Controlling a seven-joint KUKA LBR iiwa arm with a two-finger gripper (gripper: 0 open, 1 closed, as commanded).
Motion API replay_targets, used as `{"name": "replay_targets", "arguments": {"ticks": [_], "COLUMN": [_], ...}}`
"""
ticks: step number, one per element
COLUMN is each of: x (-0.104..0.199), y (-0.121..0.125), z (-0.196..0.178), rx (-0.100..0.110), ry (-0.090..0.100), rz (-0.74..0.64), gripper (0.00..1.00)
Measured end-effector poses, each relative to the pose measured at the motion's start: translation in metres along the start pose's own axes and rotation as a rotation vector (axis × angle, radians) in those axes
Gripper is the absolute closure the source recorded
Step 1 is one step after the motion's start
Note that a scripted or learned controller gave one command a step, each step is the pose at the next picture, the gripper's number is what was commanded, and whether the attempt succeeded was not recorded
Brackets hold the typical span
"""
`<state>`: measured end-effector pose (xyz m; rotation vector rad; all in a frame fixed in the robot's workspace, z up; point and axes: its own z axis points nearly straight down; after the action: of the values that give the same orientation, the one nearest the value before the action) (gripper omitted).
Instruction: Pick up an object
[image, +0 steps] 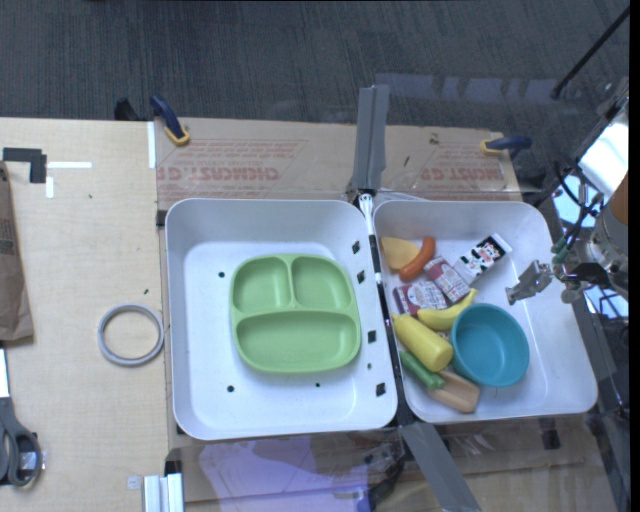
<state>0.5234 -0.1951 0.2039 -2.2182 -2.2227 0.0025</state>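
Start from the blue bowl; you can find everything from it. It sits in the right bin, close to the near wall.

Just in front of the bowl, on its left, lies a tan wooden piece with a green stick touching it. Left of the bowl is a fat yellow bottle shape, and a banana curves along the bowl's far left rim.

Behind the banana you see a small red and white packet. Farther back from the bowl are an orange carrot, lying on a yellow wedge, and a little black and white carton.

Look right of the bowl and a bit behind it. Your claw hangs there over bare white bin floor, near the right wall. It has nothing in it. You cannot tell from here if it is wide or narrow.

Far left of the bowl, the other bin holds a green tray with three parts. Farther left, a tape ring lies on the table.
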Motion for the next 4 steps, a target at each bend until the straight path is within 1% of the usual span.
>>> {"name": "replay_targets", "arguments": {"ticks": [1, 2, 3, 4], "x": [-0.009, 0.021, 0.08, 0.085], "y": [0.053, 0.126, 0.136, 0.074], "z": [0.103, 0.109, 0.08, 0.086], "rx": [-0.001, 0.036, -0.002, 0.0], "ry": [0.001, -0.006, -0.002, -0.001], "rz": [0.138, 0.155, -0.147, -0.11], "gripper": [0.0, 0.0, 0.0, 0.0]}}
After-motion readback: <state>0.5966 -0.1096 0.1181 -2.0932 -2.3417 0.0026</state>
